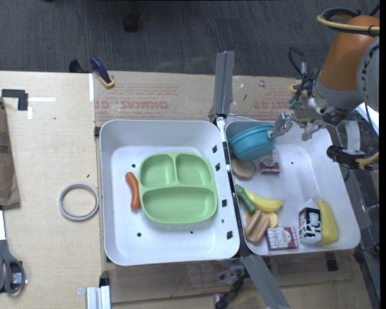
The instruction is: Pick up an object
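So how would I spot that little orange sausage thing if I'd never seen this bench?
Find the left white bin, which holds a green divided plate. Beside the plate's left edge lies the small orange toy sausage, alone on the bin floor: the only orange thing there, slim and slightly curved.

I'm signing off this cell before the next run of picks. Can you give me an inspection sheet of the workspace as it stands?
Surface: bench bears two white bins; left bin, right bin.
Job's things: green divided plate and orange carrot in left bin; blue bowl, banana, hot dog, small cartons in right bin.
Clutter: tape ring, scissors on bench.
Grippers: end effector over right bin's far edge, beside blue bowl.
Cables: yellow hose on arm.
Surroundings: dark carpet floor.
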